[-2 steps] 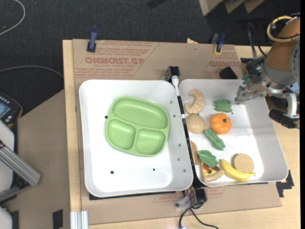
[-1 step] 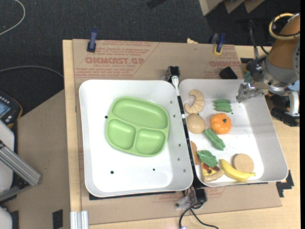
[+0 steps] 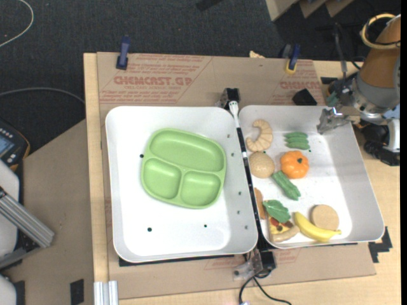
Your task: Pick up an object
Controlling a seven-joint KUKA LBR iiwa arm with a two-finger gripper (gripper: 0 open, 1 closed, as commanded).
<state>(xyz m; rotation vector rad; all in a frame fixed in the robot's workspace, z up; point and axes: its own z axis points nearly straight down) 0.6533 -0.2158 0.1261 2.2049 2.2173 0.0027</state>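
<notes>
Over the right bin's [image 3: 356,170] far corner hangs the hand [image 3: 331,118], finger state indeterminable. Recommend descending squarely on the isolated pumpkin [image 3: 294,164], avoiding neighbouring pieces.

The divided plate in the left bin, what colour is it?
Light green, seen clearly in the camera view: the divided plate has three compartments.

Grey arm [image 3: 379,75] at right, orange-banded, gripper [image 3: 327,121] hanging low
</notes>
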